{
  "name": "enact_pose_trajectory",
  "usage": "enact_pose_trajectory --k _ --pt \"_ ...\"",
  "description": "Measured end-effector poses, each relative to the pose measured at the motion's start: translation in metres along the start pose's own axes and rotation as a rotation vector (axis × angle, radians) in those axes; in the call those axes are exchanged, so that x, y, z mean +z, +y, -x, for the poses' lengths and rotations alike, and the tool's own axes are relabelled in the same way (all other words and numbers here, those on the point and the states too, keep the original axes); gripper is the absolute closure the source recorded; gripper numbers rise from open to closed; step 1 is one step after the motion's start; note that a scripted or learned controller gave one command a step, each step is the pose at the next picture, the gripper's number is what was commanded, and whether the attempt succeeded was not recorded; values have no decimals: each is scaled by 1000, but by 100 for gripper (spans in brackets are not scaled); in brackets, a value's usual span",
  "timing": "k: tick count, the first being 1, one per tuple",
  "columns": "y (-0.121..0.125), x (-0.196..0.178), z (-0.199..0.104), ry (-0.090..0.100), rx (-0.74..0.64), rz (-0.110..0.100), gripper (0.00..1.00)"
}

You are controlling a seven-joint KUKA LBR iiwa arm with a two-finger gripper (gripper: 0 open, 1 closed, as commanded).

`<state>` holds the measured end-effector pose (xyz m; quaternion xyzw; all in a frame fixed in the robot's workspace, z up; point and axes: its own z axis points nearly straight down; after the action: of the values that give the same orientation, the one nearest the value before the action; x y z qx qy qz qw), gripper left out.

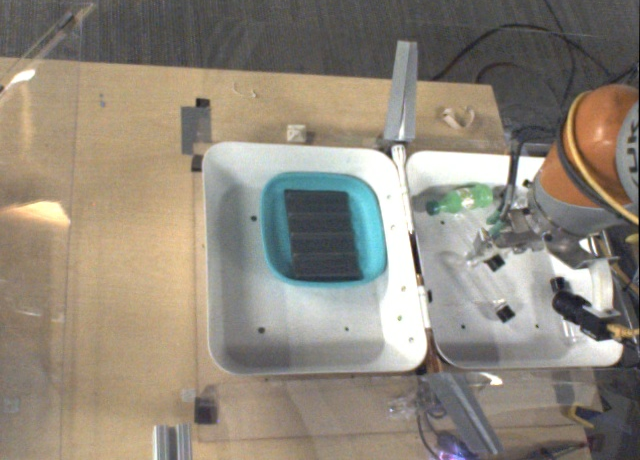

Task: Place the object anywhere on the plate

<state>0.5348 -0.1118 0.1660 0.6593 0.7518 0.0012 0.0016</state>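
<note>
Lying on its side near the far edge of the right bin [450, 343], the green object [462, 198] looks like a small bottle with part of its body clear and hard to trace against the white floor. It sits just beside the wall that divides the two bins, and nothing grips it. The hand [497, 244] hangs close by, a little nearer the camera and toward the arm's side, over the bin floor; whether it is released or clenched I cannot tell, since its dark parts blur together under the wrist. The arm [598, 163] with its orange band crowds the right of the bin.

The plate [375, 223], teal with a dark ridged centre, rests in the left bin [235, 278], well apart from the object and across the divider.

Several things could spoil the job from here. A rounded bottle on its side may roll away as the hand closes, or be pushed against the divider where there is little room to get around it. If lifted too low, it could catch on the rim between the bins. Released off-centre, it might roll off the plate's raised edge.
</note>
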Motion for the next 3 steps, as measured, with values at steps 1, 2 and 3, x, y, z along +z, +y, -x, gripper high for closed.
enact_pose_trajectory --k 1,2,3 --pt "0 0 0 0 1 0 0" --pt "-20 -70 -30 -1 29 4 0" --pt "-44 -112 -16 -1 116 3 0"
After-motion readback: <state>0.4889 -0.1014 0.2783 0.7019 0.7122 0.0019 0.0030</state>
